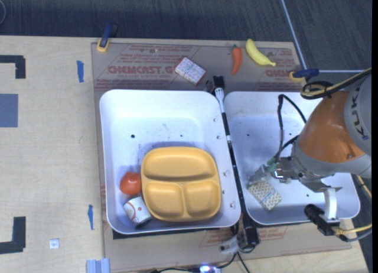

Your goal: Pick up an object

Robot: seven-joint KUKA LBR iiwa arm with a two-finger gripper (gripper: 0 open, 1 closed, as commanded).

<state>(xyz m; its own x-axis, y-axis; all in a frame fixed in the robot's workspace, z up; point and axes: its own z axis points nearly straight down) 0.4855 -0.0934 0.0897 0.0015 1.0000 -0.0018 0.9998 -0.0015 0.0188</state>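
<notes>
The table (47,165) is a pale wood surface with black and blue tape marks at its left side. A brown printed board lies on it and carries two shallow white bins side by side.

The left bin (118,112) holds three items, all in its lower half. A red-orange ball (130,182) lies near the lower left corner. Just below it sits a small white cylinder with an orange mark (137,210). Both touch, or nearly touch, the left edge of a yellow divided tray (180,182) (one wide compartment at the top, two smaller ones below), which occupies the centre and lower right of this bin.

Above the bins, on the board, lie a small patterned card (189,70), a red chili pepper (236,60) and a yellow banana (258,53). The pepper and the banana are just beside each other.

The right bin (260,112) holds a small patterned packet (264,194), lying flat near the lower left area of the bin floor. The claw (273,174) is positioned low in this bin, directly above and right of the packet, close to it or touching it. The state of the claw cannot be determined: its tips are too small and obscured to read. The packet is not visibly held.

The grey arm with its orange band (332,133) enters from the right and covers the right portion of this bin.
</notes>
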